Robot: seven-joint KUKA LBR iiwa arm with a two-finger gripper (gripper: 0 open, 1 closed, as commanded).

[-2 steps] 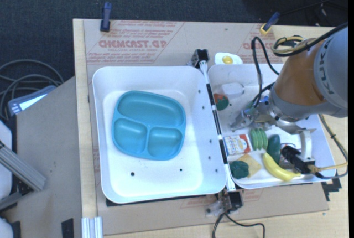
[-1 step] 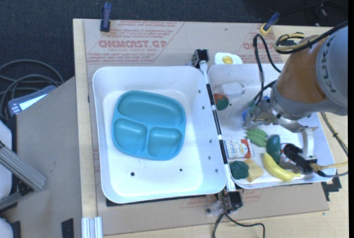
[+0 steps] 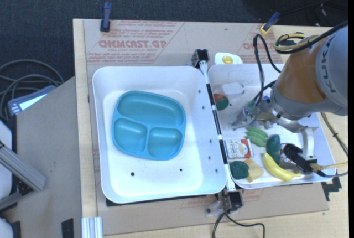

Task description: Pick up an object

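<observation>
Hovering fingers (image 3: 243, 119) just above green toy (image 3: 256, 135)

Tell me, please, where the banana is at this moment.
The banana lies in the right bin, near its front edge in the camera view. A dark green toy sits just behind it, and a pale yellow piece is at its left.

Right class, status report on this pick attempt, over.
Tool low in right bin, nothing seen held. Green piece, banana loose nearby. Blue tray alone in left bin.
</observation>
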